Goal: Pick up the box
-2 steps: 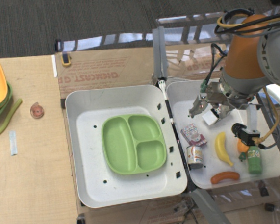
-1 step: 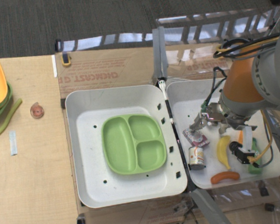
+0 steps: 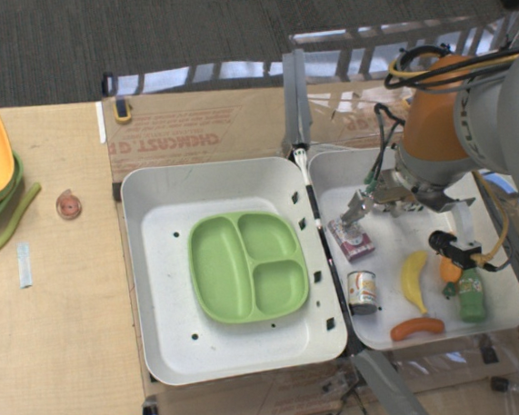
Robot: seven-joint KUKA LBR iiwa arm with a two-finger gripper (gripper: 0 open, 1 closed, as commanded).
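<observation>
You see an evenly lit, bright scene, with soft light that seems to come from above. Shadows are weak and short; a faint one lies under the green plate [image 3: 248,267] in the left bin [image 3: 157,285]. The white bins look a little washed out but carry no strong glare. Focus is moderate: small things in the right bin [image 3: 507,315] look slightly soft and grainy.
</observation>
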